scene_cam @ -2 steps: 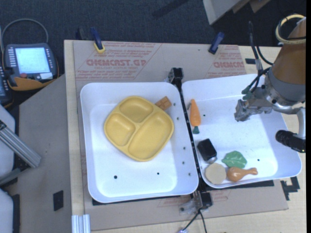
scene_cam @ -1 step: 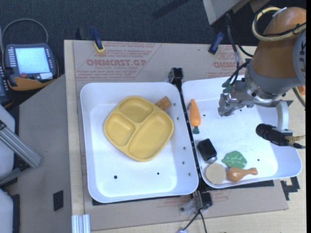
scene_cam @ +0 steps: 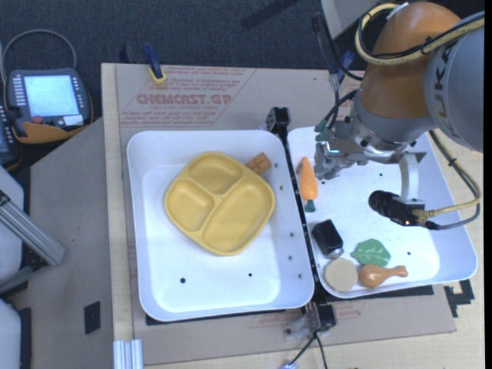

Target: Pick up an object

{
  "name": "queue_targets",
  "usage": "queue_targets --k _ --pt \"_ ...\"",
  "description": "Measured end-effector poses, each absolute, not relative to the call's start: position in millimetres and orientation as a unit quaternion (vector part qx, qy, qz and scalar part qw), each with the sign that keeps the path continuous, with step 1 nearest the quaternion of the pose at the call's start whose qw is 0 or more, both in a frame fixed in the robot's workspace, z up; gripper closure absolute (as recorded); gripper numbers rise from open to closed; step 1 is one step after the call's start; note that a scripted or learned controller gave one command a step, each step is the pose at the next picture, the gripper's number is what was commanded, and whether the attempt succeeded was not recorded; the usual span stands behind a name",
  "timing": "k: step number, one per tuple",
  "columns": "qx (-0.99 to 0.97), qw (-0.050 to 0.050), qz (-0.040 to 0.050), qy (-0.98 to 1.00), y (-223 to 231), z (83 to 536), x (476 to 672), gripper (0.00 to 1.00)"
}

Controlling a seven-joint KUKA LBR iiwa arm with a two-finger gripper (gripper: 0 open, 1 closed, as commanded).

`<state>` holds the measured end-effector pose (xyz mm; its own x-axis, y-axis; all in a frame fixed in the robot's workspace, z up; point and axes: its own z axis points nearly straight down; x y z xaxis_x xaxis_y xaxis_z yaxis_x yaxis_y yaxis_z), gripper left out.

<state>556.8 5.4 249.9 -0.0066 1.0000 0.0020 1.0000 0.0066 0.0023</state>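
Note:
The right bin (scene_cam: 450, 241) holds a toy carrot (scene_cam: 307, 181) near its left wall, a black block (scene_cam: 328, 237), a green leaf-shaped piece (scene_cam: 370, 251), a beige round disc (scene_cam: 340, 274) and an orange drumstick-like toy (scene_cam: 380, 274). My gripper (scene_cam: 332, 160) hangs over the upper left part of that bin, just right of the carrot. The wrist above hides most of it.
The left bin (scene_cam: 154, 267) carries a yellow divided plate (scene_cam: 221, 201) with a small brown block (scene_cam: 259, 163) at its upper right rim. A black camera-like unit (scene_cam: 393, 206) with a cable hangs over the right bin. A pendant (scene_cam: 48, 102) lies off the bench at far left.

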Motion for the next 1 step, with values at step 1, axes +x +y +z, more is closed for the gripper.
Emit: queue_targets --k 1 --pt "0.705 0.0 0.0014 0.709 64.7 252.2 563.2 1.0"
